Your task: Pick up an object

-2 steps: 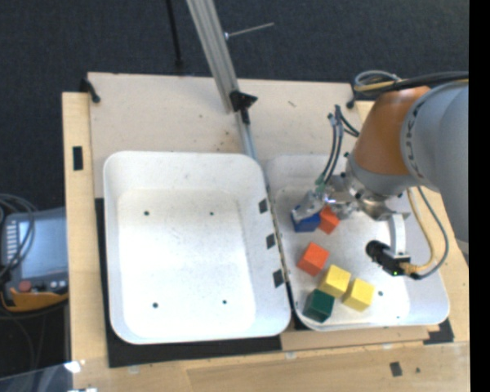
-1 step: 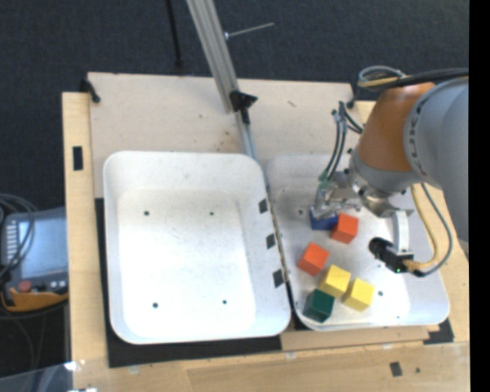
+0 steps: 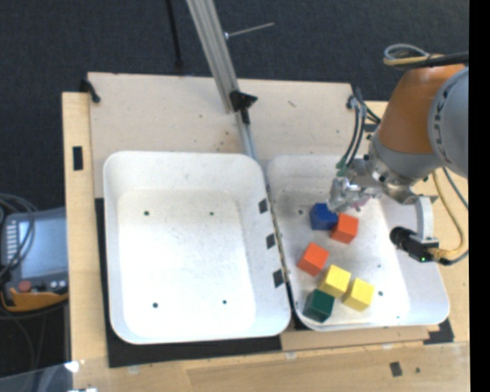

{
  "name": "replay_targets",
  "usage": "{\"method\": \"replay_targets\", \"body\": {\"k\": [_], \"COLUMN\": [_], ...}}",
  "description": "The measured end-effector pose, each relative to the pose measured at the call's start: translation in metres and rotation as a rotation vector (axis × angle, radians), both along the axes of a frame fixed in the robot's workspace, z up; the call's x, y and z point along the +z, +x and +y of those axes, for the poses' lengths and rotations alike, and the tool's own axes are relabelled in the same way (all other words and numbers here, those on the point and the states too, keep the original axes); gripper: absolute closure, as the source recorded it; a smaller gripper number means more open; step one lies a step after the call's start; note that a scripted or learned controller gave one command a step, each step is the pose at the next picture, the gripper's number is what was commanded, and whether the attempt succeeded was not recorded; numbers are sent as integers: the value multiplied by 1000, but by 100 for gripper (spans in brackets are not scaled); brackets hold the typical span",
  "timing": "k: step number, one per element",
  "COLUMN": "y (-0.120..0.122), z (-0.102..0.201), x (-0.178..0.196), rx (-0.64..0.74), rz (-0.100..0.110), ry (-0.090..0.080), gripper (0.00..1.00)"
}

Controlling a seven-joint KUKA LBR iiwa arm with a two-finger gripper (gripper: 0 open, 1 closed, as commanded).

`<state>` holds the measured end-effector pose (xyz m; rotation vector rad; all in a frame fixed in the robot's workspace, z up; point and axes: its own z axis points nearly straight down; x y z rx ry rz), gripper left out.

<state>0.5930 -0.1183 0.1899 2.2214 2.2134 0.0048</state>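
Note:
In the right bin point(image 3: 416, 296) lie several small blocks: a blue one point(image 3: 322, 216), an orange one point(image 3: 345, 228) beside it, another orange one point(image 3: 314, 258), two yellow ones point(image 3: 336, 281) point(image 3: 359, 294) and a dark green one point(image 3: 318, 305). My gripper point(image 3: 344, 198) hangs low over the bin's back part, just above the blue block and the nearer orange block. The arm comes in from the right with its orange band point(image 3: 412, 113) above the wrist.
The left bin point(image 3: 188, 247) lies beside the right one, their walls meeting in the middle. A slanted metal rail point(image 3: 216, 47) rises from behind the bins. A cable and a black connector point(image 3: 415, 243) hang at the arm's right side over the bin.

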Motion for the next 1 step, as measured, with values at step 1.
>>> {"method": "replay_targets", "body": {"k": [1], "y": [2], "z": [-2], "x": [51], "rx": [6], "rz": [-1], "ry": [0], "gripper": [100]}}
